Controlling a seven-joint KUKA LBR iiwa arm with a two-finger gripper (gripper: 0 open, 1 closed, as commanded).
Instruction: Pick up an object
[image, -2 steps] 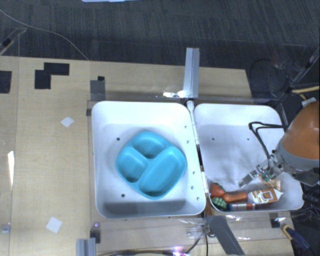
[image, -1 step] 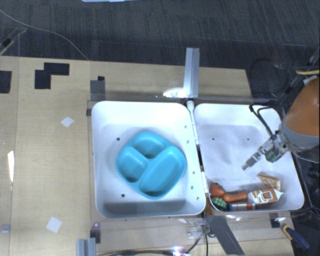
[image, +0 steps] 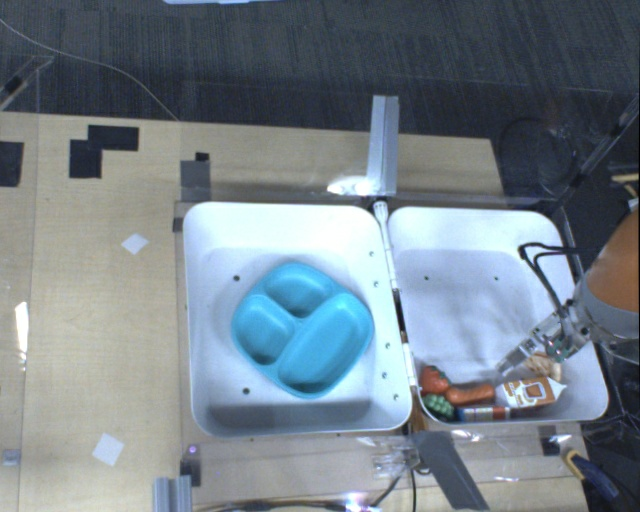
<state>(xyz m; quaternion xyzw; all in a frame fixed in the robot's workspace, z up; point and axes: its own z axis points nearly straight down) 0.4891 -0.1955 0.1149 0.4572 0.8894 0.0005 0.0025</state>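
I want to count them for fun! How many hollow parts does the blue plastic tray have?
3. The sky-blue plastic divided tray in the left white bin has one hollow at its top, one at its left, and the biggest at its lower right.

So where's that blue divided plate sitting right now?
The blue divided plate lies in the middle of the left bin, by itself. The small clutter of items sits in the right bin's near corner, by the gripper.
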